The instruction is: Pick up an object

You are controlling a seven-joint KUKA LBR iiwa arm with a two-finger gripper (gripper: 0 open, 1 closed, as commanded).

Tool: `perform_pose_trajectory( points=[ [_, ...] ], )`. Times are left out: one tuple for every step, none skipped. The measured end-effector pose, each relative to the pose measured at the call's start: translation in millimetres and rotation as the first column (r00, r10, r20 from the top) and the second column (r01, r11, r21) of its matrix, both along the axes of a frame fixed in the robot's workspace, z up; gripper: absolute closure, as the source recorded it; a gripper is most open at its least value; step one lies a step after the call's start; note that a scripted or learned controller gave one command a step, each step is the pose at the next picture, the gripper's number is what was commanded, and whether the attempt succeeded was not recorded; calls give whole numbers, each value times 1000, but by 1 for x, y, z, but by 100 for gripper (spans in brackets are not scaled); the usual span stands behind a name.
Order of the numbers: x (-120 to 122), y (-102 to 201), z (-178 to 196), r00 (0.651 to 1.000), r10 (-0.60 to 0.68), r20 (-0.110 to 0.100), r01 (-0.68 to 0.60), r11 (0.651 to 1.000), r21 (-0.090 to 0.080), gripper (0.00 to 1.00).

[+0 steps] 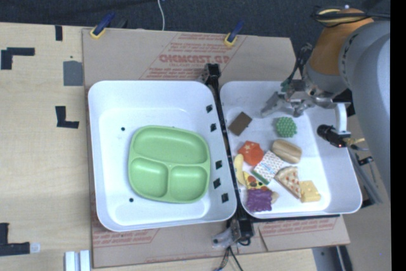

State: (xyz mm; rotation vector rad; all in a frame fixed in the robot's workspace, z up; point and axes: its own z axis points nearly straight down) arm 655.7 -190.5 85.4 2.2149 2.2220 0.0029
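Note:
The right bin holds several toy foods. Among them are a green bumpy ball, a brown square, a red piece and a tan bread roll. Nearer the front lie a white patterned packet, a pizza slice, a yellow cheese wedge and purple grapes. My gripper hangs at the bin's back, just behind the green ball. It is open, fingers spread, with nothing between them.
The left bin holds a green divided plate. A black divider runs between the bins. The grey arm with its orange band comes in from the right over the right bin's far corner.

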Motion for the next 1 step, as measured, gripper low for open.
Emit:
perform_pose_trajectory(
  points=[
    [-48,0,1,1000,-3,-3,3,1000,0,0]
  ],
)
